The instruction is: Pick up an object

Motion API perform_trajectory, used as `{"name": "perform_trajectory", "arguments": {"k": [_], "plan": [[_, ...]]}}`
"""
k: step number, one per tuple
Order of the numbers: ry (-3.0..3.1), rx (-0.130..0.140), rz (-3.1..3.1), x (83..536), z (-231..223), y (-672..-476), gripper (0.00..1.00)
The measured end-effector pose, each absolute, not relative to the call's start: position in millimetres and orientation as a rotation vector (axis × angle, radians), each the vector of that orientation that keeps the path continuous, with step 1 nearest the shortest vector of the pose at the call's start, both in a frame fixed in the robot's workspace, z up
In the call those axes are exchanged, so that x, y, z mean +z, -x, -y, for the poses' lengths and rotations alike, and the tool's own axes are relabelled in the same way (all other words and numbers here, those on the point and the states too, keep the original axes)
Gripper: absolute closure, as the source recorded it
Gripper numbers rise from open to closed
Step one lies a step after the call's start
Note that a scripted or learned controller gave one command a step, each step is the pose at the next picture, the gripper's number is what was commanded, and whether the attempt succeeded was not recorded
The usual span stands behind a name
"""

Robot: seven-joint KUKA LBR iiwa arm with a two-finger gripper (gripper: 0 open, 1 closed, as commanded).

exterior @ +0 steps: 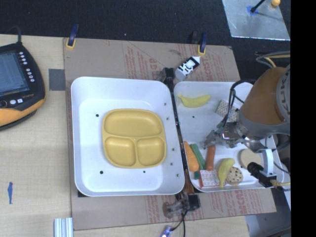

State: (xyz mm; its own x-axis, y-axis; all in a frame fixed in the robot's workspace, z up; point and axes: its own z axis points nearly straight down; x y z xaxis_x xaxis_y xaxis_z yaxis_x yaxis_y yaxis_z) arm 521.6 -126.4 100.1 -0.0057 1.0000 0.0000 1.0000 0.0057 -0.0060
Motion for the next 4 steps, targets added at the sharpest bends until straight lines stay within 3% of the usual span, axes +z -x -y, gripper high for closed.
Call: {"name": "perform_trajectory", "arguments": {"k": [1, 2, 3, 4], "plan": [[2.209, 0.010, 2.228, 111, 127, -522.1, 1.00], [2.208, 0.010, 2.229, 111, 127, -522.0, 0.00], [2.217, 0.002, 2.225, 128, 164, -596.0, 0.00], [2.216, 0.002, 2.224, 106, 150, -648.6, 0.00]]}}
